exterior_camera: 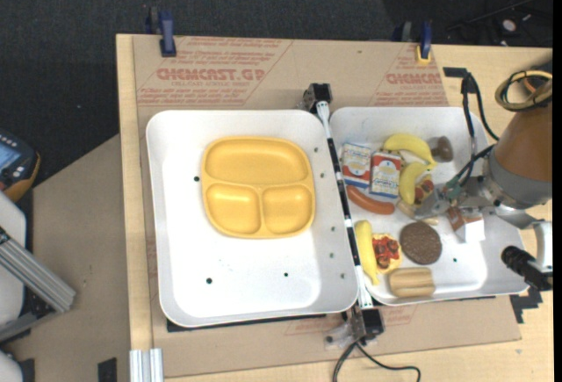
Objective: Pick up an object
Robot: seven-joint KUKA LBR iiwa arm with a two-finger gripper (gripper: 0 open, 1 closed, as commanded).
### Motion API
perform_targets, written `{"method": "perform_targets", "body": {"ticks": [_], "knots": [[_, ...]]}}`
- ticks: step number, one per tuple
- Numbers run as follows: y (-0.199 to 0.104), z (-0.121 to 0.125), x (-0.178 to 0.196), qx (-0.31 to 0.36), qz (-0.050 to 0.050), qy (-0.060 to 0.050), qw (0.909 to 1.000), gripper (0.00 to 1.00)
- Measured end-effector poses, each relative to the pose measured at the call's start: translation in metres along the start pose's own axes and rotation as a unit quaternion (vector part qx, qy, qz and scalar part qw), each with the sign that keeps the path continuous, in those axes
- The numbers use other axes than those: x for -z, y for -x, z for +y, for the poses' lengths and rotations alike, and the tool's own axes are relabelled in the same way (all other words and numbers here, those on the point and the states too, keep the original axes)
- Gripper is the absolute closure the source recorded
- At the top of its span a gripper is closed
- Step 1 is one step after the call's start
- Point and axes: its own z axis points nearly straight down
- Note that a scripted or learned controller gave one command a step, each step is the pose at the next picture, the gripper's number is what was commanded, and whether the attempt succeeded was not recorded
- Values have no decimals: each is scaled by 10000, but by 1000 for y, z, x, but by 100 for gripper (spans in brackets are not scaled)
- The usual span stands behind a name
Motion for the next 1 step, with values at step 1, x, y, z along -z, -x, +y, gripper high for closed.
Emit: {"method": "perform_targets", "body": {"ticks": [1], "knots": [[-8,44,-11,-12,-39,0,10000,0]]}}
